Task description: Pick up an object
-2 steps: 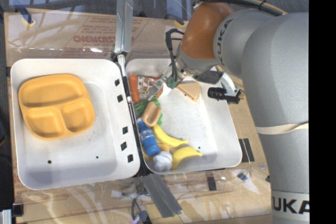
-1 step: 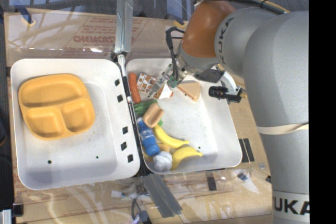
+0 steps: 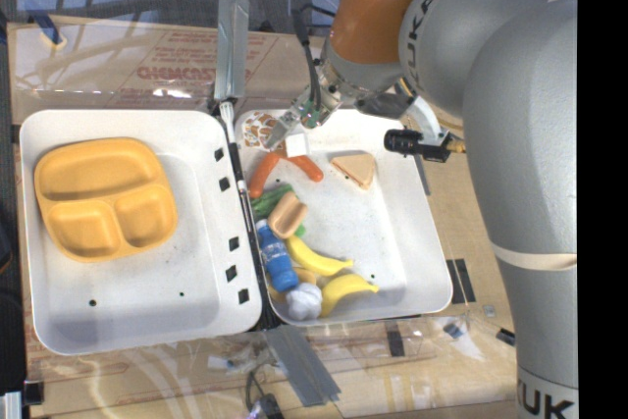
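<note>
You are looking at the approach step of the pick, judging by where things lie: nothing is lifted yet. The two-finger gripper point(image 3: 294, 125) hangs over the far left corner of the right-hand shallow white bin point(image 3: 412, 240), its metal tip low above a small white block point(image 3: 296, 146) that lies just nearer the camera than the tip. Whether it is open or closed I cannot tell; the wrist and its cabling hide that part.

Take that right-hand bin as your landmark. The candidates for the pick all lie along its left half: the white block near the far left corner, an orange carrot-shaped toy point(image 3: 263, 174) just left of it, a short red-orange sausage-shaped toy point(image 3: 309, 169) beside the block, and a tan wedge like a sandwich slice point(image 3: 355, 169) towards the bin's middle. Further towards the near edge lie a green leafy toy point(image 3: 269, 201), a tan bread-roll-shaped piece point(image 3: 287, 215), a blue plastic bottle point(image 3: 276, 258), two yellow bananas point(image 3: 329, 275) and a white ball point(image 3: 302, 300) at the near left corner.

The next move seems to call for a short descent onto the white block, since it lies closest beneath the tip. The carrot and sausage crowd it, so you would want the tip centred on the block alone.
</note>
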`<state>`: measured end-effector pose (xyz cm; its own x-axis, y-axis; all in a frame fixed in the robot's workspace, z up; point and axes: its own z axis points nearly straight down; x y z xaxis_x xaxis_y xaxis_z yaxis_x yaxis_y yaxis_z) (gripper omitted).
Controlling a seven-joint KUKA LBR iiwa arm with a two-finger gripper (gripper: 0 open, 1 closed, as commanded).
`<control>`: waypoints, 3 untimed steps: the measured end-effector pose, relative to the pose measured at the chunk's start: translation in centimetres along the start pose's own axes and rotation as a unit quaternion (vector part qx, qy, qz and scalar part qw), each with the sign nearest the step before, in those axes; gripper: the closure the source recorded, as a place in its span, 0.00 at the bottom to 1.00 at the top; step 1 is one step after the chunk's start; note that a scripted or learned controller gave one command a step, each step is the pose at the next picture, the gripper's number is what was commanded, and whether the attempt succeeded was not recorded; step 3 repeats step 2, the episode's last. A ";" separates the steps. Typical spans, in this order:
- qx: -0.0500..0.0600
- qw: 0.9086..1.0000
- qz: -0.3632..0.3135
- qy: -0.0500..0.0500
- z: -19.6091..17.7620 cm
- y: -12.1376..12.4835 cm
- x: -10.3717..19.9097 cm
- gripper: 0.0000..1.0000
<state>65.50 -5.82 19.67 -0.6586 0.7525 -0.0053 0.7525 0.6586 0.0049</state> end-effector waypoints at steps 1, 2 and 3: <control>0.005 0.978 0.207 -0.002 0.2 1.8 3.4 1.00; 0.004 0.960 0.280 0.001 0.5 2.4 3.1 1.00; 0.004 0.960 0.280 0.001 0.5 2.4 3.1 1.00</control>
